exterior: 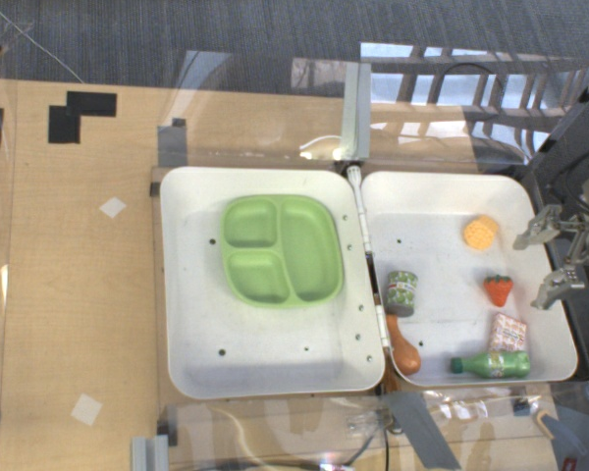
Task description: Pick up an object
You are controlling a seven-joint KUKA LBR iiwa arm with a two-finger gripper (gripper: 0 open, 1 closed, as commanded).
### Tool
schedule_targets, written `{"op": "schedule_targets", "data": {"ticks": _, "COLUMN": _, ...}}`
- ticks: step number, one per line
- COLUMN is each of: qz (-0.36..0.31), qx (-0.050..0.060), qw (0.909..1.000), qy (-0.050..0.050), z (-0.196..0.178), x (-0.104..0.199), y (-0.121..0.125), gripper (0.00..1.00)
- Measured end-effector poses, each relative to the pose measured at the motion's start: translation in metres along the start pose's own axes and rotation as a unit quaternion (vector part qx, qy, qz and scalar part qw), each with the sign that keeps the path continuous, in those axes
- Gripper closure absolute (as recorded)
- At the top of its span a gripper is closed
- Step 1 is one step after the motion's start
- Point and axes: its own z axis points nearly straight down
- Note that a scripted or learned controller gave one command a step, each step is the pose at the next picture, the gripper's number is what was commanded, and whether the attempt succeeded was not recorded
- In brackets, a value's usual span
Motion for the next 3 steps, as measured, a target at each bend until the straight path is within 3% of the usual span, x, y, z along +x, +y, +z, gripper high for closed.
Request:
{"op": "schedule_targets", "data": {"ticks": 1, "qz": 0.119, "qx": 0.0, "qw": 0.9929, "qy": 0.0, "z": 0.163, "x": 0.0, "y": -0.008, "gripper": 0.0}}
{"op": "schedule_targets", "data": {"ticks": 2, "qz": 0.115, "qx": 0.001, "qw": 0.9934, "qy": -0.004, "z": 0.151, "x": -0.003, "y": -0.006, "gripper": 1.0}}
{"op": "schedule_targets", "data": {"ticks": 3, "qz": 0.264, "qx": 0.0, "qw": 0.9646, "qy": -0.002, "z": 0.061, "x": 0.021, "y": -0.01, "gripper": 1.0}}
